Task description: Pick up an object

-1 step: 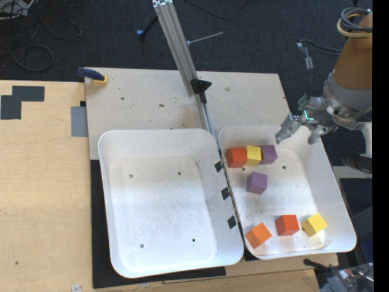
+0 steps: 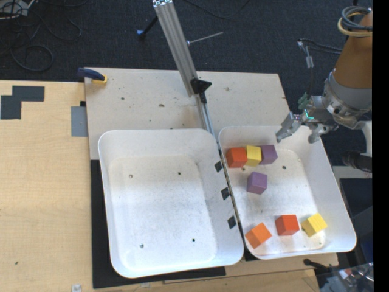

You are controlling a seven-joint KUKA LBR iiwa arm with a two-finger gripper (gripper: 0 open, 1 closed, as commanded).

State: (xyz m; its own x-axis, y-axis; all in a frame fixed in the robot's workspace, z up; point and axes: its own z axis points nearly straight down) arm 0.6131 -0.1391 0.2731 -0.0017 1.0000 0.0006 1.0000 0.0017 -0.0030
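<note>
The right bin (image 2: 336, 199) holds several small cubes. A red cube (image 2: 236, 157), a yellow cube (image 2: 253, 154) and a purple cube (image 2: 268, 154) sit in a row near its far edge. Another purple cube (image 2: 257, 182) lies just below them. Along the near edge rest an orange cube (image 2: 259, 234), a red cube (image 2: 287, 225) and a yellow cube (image 2: 314, 224). My gripper (image 2: 301, 128) hangs above the bin's far right rim, open, with nothing between its fingers, to the right of the purple cube in the row.
The left bin (image 2: 161, 202) stands beside the right one, divided from it by a rim with black clips (image 2: 225, 192). A slanted aluminium post (image 2: 179, 44) rises behind the bins. A blue and yellow clamp (image 2: 92, 75) sits at the board's far left corner.
</note>
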